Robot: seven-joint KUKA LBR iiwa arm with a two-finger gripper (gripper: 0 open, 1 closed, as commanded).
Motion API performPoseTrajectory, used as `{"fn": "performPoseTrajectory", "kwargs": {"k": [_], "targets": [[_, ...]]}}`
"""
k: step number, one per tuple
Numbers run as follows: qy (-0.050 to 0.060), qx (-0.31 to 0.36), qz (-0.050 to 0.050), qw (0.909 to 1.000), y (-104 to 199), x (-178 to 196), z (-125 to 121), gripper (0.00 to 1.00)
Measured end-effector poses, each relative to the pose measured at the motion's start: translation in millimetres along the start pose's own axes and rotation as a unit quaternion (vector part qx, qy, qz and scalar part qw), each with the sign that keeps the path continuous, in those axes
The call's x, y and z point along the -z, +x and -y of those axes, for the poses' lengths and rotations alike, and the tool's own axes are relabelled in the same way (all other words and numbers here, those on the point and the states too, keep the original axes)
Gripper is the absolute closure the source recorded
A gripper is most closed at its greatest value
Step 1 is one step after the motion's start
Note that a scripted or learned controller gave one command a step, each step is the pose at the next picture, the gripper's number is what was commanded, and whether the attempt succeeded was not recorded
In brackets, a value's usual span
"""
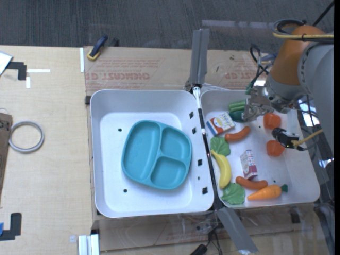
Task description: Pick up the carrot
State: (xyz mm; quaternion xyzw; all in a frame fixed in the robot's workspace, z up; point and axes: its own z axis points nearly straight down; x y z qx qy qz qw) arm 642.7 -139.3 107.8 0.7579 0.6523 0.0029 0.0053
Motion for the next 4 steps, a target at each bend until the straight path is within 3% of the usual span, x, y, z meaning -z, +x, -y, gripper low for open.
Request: {"fn": "performPoseTrajectory", "kwargs": {"k": [1, 2, 3, 4], "targets": [[-0.001, 0.001, 0.001, 1.0, 0, 10, -1, 1.0], [0.008, -0.224, 0.001, 0.9746, -45, -16, 34, 1.0], [0.007, -0.087, -0.001, 0.9962, -68, -16, 94, 1.0], [0.007, 0.056, -0.002, 0.9984, -73, 8, 114, 1.0]]}}
